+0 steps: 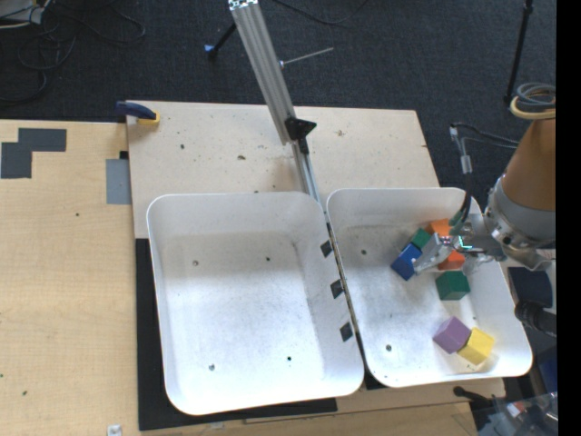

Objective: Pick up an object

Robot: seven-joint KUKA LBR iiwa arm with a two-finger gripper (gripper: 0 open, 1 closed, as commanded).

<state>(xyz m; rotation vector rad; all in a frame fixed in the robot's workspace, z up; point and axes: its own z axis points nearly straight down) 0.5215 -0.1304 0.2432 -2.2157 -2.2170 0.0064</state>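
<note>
Closest to the camera is the front rim of the two white bins, sitting on a black mat on the tabletop point(64, 271), which is light wood with a few grey patches. The left bin point(182, 234) just has speckles and small dark marks on its floor. In the right bin point(381, 334), a purple cube point(451, 334) and a yellow cube point(477, 346) touch each other near the front right corner. Further back there's a dark green cube point(452, 285), then a cluster of a blue cube point(406, 262), a green one point(420, 241) and an orange one point(442, 229). The hand point(439, 254) is down right in that cluster, can't tell if it's wide or narrow or gripping anything. Behind the bins there's a paler board point(363, 143), a slanted aluminium rail point(263, 62), a blue clamp point(136, 112), then dark carpet with cables
</note>
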